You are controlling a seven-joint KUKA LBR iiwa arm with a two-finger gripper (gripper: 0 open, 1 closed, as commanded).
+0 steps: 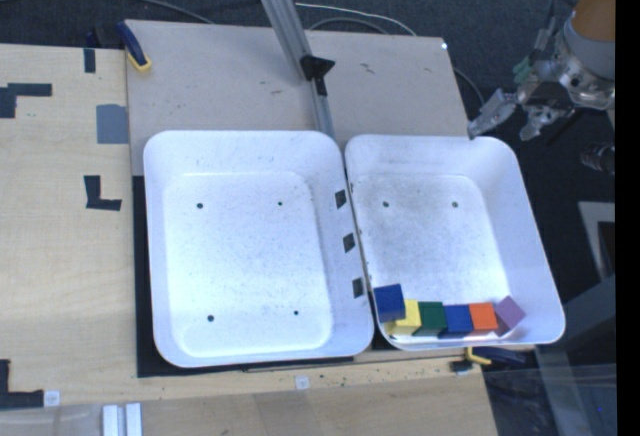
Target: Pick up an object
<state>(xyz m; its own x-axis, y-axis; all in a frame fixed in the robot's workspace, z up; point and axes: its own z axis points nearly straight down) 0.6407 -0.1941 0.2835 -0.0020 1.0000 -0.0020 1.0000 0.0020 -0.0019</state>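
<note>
Dark carpet-like floor surrounds a light wooden bench (60, 224) carrying bits of dark tape, far to the left of the pincer. On it a board supports two shallow white bins. Left bin (170, 324): well left of and below the pincer in the view, speckled floor. An aluminium rail (280, 9) slants down from the top edge to the seam between the bins, left of the pincer.

Right bin (530, 224): its upper right corner lies just below and left of the pincer. All contents are bunched along the bottom wall, well below the pincer: blue block (388, 301), yellow block (407, 318), green block (431, 316), a second blue block (458, 319), orange block (483, 317), purple block (510, 311). They sit touching in a row, hard against the bin wall.

Pincer (520, 110) hangs outside the right bin, past its upper right corner, fingers spread apart with nothing between them. Orange band (600, 9) is visible above the wrist.

Judgement: blocks look small, rigid and light, likely wood or foam; not fragile, faces possibly smooth. Crowding is the difficulty. Purple block at the row's end, or the blue block standing slightly proud at the other end, offer the freest pair of side faces. Grip across opposite flat faces, fingers clear of neighbours and wall.
</note>
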